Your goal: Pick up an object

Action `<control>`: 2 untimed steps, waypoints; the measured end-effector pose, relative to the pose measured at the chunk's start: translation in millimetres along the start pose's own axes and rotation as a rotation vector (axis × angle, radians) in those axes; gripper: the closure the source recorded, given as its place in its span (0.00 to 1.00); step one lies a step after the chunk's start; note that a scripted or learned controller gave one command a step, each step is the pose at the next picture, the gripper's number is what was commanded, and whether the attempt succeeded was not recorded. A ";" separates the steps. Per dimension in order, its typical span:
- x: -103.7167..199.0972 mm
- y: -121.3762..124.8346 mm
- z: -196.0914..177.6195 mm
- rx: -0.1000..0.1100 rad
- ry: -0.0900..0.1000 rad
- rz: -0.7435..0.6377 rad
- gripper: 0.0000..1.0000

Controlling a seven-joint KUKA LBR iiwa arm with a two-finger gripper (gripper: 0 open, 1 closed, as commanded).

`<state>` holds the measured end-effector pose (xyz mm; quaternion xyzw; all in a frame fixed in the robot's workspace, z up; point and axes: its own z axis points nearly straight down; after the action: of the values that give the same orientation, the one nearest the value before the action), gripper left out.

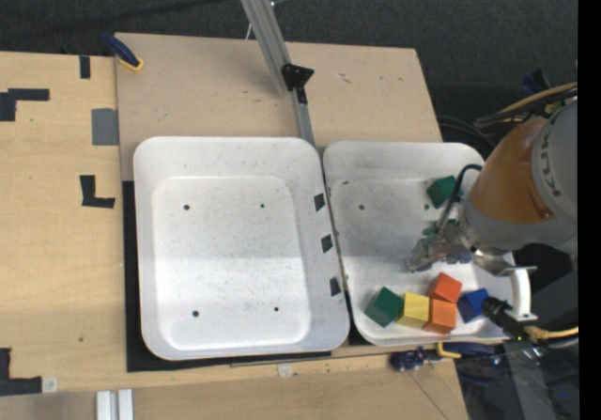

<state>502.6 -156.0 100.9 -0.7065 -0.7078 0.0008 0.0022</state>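
Blocks (418,305) (several colours) lie in the right bin (376,193) near the hand (427,254), grip state unclear.

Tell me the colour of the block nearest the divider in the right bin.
Green cube-shaped block, in the camera view.

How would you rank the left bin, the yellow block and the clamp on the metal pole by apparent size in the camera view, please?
1. left bin, by far the largest.
2. and 3. yellow block and clamp: they look alike, so I won't rank them.

Wooden bench (216,80) bears two white bins (230,150).
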 end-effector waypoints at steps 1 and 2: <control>2.2 5.0 -62.1 -0.009 -0.003 0.000 1.00; 2.4 6.2 -114.8 -0.009 -0.003 0.000 1.00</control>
<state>509.3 -153.8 215.7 -0.7065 -0.7077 -0.0011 -0.0022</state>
